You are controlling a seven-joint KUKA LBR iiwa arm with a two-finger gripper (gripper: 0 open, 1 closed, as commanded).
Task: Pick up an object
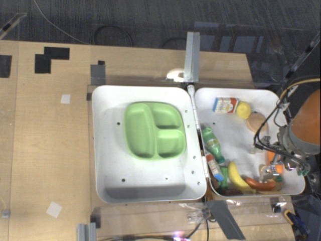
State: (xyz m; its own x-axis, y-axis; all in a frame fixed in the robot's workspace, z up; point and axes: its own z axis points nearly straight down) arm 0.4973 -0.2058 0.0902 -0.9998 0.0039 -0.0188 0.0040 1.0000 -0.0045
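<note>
Right bin (220, 95) | jaws (272, 171) near front-right edge, beside banana (236, 176)

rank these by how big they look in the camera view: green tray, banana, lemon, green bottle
1. green tray, by far the largest
2. banana and green bottle: similar in length, too close to rank
3. lemon, smallest

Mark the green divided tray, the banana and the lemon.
green divided tray (153, 129): camera view, on its middle ridge.
banana (235, 175): camera view, mid-body.
lemon (243, 110): camera view, its centre.
</note>
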